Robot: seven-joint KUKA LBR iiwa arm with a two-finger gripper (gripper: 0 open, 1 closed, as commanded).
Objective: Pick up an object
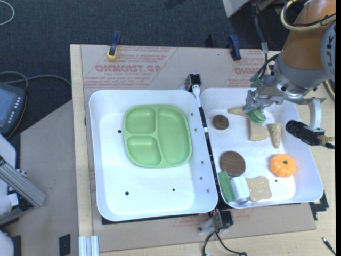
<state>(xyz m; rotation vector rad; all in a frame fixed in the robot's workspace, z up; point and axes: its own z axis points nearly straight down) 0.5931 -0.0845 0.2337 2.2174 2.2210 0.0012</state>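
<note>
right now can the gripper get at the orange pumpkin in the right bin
Probably yes. The pumpkin sits apart from its neighbours with nothing on top, and the gripper hangs over the same bin, a short way off.

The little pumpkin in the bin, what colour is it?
Orange, the pumpkin, seen in the camera view.

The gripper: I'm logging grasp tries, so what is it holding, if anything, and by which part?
It cannot be told. The gripper sits low in the right bin at a small green object, but the view does not show a hold.
</note>
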